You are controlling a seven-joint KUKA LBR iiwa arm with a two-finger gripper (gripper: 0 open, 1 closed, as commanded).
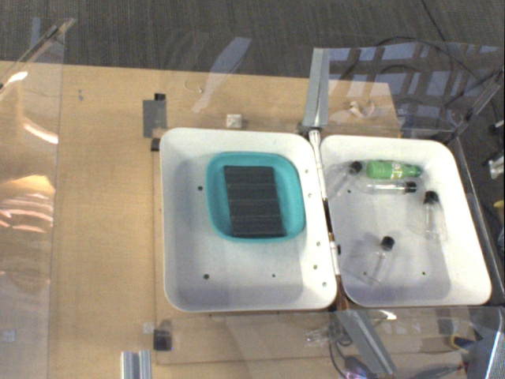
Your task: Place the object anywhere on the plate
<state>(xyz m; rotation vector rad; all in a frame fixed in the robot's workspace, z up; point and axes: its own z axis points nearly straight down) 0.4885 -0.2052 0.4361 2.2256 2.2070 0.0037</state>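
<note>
A teal plate lies in the left bin, and a dark ribbed rectangular object rests flat on its middle. In the right bin lie several clear plastic bottles with black caps: one with a green label at the back, one beside it, one near the right wall, and one toward the front.
A grey metal post stands behind the seam between the bins. Small dark brackets sit on the wooden bench at the left bin's corners. Cables and a frame lie at the back right.
</note>
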